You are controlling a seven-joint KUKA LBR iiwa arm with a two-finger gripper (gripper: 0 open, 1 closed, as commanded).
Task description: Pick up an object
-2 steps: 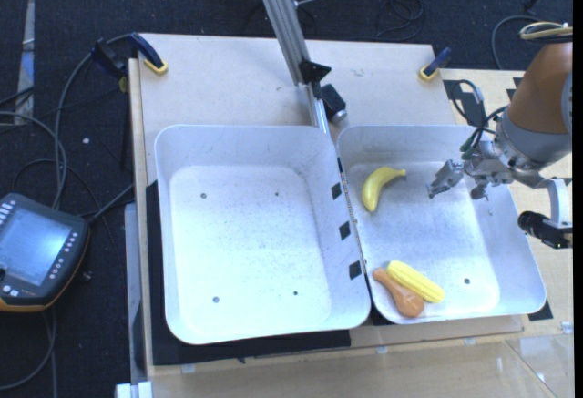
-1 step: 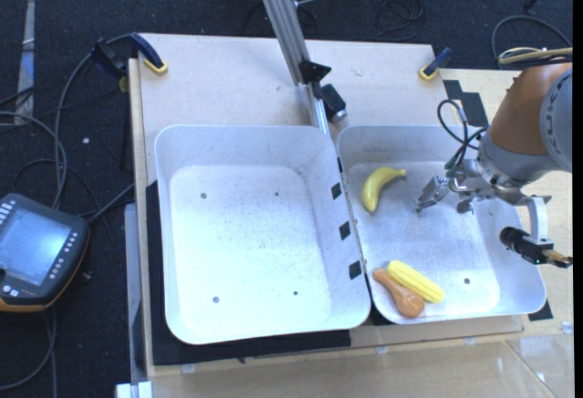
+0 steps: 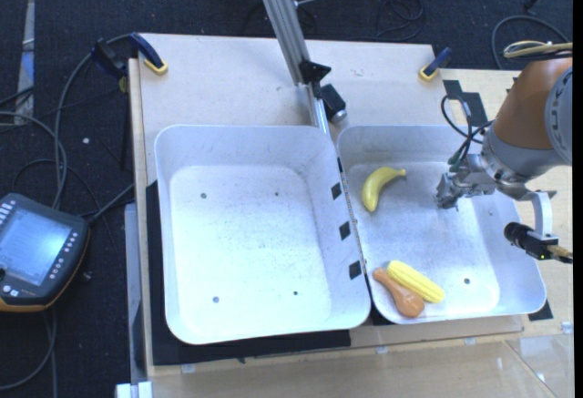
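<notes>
Two white bins sit side by side on the counter (image 3: pixel 228 77). The left bin (image 3: pixel 182 159) and the right bin (image 3: pixel 519 296) touch along their inner edges, where a few small black clips (image 3: pixel 346 229) are fixed. A metal pole (image 3: pixel 282 5) rises at a slant from the counter at about 12 o'clock of the right bin. Yellow clamps (image 3: pixel 153 65) hold the far corners of the counter, and a handheld controller (image 3: pixel 36 250) lies on the floor at 9 o'clock, well apart from the bins.

In the right bin lies a banana (image 3: pixel 379 185), near the bin's 11 o'clock area. Its long axis runs from about 1 o'clock to 7 o'clock, with the thin stem end pointing to 1 o'clock. At the bin's 7 o'clock corner a corn cob (image 3: pixel 417 281) lies on an orange toy (image 3: pixel 402 295), touching it; the cob points from 10 o'clock to 4 o'clock.

The end effector (image 3: pixel 448 196) hangs low over the right bin at 3 o'clock from the banana, apart from it, with bare bin floor between them. Whether it is open or closed I cannot tell.
</notes>
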